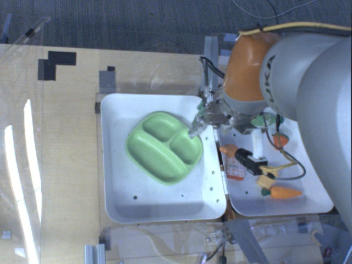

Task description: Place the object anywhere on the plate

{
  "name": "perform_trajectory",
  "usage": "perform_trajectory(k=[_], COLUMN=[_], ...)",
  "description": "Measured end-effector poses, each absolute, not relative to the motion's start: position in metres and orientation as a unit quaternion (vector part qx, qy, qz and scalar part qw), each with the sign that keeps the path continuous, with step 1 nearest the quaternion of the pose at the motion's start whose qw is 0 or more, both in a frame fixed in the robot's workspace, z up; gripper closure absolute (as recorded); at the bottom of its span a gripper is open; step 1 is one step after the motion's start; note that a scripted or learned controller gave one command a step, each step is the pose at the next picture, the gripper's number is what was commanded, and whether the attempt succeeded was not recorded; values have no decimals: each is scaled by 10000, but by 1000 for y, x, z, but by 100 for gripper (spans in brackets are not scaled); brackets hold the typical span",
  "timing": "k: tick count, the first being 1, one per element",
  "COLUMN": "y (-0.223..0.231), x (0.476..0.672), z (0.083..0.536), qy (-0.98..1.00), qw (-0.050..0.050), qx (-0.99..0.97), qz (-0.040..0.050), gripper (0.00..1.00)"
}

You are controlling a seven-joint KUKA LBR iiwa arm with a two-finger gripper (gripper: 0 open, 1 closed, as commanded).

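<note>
A green plate (163, 146) with three compartments lies tilted in the left white bin (118, 202). My gripper (196, 127) hangs over the plate's right edge, at the upper right compartment. I see nothing held at its tip. The grey arm with its orange band reaches in from the right and covers much of the right bin. An orange carrot (286, 192) lies near that bin's front.
In the right bin (308, 205) lie a red and white packet (235, 171), a small orange piece (228, 149), a red-orange item (280, 140) and a green item (258, 121) partly under the arm. The wall between the bins runs just right of the plate.
</note>
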State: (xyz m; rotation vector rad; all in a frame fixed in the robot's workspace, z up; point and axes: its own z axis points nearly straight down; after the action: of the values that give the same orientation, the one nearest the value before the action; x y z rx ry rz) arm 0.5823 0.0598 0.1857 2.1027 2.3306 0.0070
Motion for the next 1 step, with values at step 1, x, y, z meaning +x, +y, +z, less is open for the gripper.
perform_trajectory(k=[1], y=[61], x=[584], z=[197], qy=[7443], qw=[25], qx=[6679], qz=[45], gripper=[100])
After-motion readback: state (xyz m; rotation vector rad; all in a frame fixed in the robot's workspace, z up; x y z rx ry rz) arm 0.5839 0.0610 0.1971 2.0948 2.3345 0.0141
